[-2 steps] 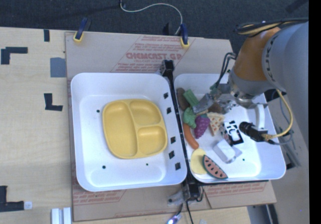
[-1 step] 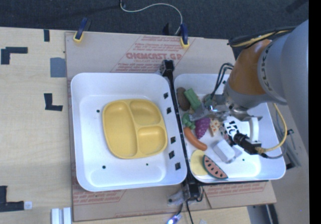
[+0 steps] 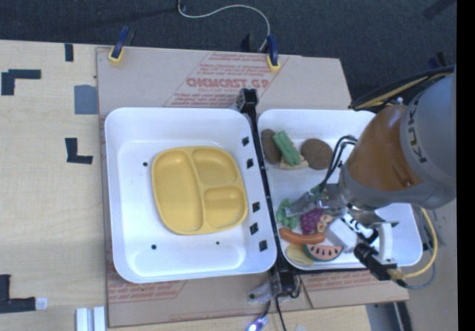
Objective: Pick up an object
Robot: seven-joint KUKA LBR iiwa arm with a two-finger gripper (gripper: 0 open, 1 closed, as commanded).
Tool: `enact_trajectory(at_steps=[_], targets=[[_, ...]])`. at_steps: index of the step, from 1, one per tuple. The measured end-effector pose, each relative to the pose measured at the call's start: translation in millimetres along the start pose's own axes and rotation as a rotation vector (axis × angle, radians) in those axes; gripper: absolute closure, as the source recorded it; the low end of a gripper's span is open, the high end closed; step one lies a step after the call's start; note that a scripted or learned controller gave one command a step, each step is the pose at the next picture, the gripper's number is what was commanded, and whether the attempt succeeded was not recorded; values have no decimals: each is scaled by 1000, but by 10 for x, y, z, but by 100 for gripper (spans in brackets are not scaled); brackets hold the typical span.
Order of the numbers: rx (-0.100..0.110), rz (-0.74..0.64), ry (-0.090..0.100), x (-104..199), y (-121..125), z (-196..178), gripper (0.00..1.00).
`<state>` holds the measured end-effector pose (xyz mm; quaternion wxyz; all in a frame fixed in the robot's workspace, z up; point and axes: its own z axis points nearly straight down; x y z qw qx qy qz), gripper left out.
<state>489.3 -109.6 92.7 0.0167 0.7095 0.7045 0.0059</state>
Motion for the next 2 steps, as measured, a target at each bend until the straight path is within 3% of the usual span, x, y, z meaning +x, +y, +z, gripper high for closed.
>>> enact_trajectory(at_steps=[1,2], targets=[[2,-2,1,-2,25,-107,100],[27,-16,14,990,97,-970,100]])
